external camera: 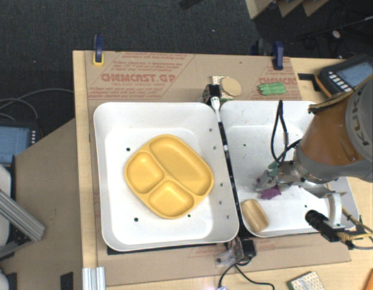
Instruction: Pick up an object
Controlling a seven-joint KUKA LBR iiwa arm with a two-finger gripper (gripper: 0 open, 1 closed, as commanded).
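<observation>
— Nearest us, what's at the front of the right bin [295, 116]?

— Block [255, 214], tan and rounded, lying in the front left corner against the wall.

— And just behind it?

— Purple object [270, 191], small, on the bin floor. The gripper [273, 175] is right above it, reaching in from the right under the orange band [331, 139] of the arm.

— Is it holding the purple thing?

— Can't tell. The tip is small and blurred, with a bit of green showing at it, and the purple piece sits touching or just below it. How wide it stands isn't visible.

— Left bin [108, 162]?

— Yellow tray [168, 175] with three compartments, lying tilted near the middle, well apart from the arm.

— Anything behind the bins?

— Green object [271, 89] on the board, near the right bin's back edge.
</observation>
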